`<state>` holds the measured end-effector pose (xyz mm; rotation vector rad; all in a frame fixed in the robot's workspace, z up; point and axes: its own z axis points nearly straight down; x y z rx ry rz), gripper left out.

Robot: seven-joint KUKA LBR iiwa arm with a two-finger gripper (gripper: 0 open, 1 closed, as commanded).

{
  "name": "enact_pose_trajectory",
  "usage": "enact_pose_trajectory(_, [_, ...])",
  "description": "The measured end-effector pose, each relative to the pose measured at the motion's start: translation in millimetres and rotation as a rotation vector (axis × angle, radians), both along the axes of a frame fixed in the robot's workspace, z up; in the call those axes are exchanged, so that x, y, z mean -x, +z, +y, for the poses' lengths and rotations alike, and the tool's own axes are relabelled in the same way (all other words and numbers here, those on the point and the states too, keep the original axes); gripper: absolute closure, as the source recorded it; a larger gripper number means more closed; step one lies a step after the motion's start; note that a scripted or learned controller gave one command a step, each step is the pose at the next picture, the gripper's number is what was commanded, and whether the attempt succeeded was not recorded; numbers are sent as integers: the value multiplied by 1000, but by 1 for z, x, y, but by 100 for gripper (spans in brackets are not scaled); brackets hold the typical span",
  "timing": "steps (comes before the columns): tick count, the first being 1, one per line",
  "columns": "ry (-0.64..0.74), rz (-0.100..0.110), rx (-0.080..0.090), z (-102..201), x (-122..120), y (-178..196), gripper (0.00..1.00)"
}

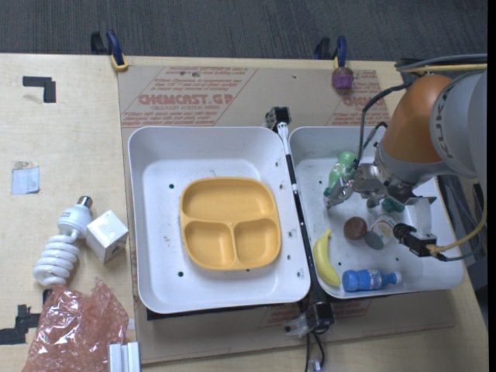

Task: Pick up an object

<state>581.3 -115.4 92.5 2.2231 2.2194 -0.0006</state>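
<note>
Metal gripper [339, 194] is seen low in the right bin [310, 142], near its left wall, beside a green object [344, 161]; whether it is open or closed cannot be told. Nothing is seen held. A banana [325, 260] lies at the front left corner: soft, curved, light, best taken across its middle. A blue bottle [370, 280] lies beside it, smooth and likely slippery.

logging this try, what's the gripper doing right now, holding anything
Gripper: low in the right-hand shallow white bin beside a green object; open, shut or holding anything cannot be told.
</note>
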Motion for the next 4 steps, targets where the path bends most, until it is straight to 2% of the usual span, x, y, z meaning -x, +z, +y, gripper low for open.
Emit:
enact_pose_trajectory(1, [-1, 0, 0, 21, 51, 0, 0])
enact_pose_trajectory(2, [-3, -2, 0, 21, 50, 10, 100])
enact_pose_trajectory(3, [-3, -2, 0, 21, 50, 10, 0])
enact_pose_trajectory(4, [0, 0, -1, 17, 95, 0, 0])
